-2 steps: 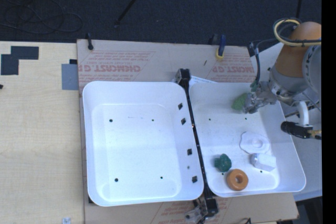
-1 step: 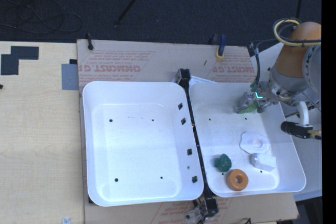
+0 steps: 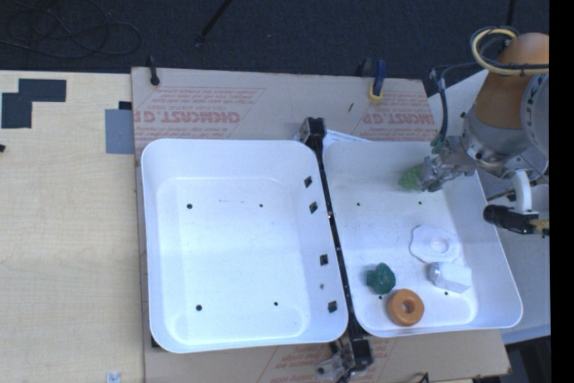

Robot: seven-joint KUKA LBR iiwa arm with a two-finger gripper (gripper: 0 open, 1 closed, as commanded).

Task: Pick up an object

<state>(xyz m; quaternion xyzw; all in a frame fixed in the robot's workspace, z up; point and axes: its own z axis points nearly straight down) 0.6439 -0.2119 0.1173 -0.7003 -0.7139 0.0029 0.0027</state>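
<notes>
The gripper (image 3: pixel 432 175) sits low over the right bin (image 3: pixel 502 318), at its upper right area, with a pale green object (image 3: pixel 411 178) touching or just beside its tip. Whether the jaws are spread or pressed together cannot be determined, nor whether the green object sits between them. An orange ring (image 3: pixel 405 308), a dark green lump (image 3: pixel 381 278), a white disc (image 3: pixel 434 244) and a small white block (image 3: pixel 451 277) lie well apart from it near the bin's lower edge. Risk assessment: the green object lies close to the bin's back wall, so a closing attempt may nudge it aside or pinch only an edge, and it may slip free on lifting.
</notes>
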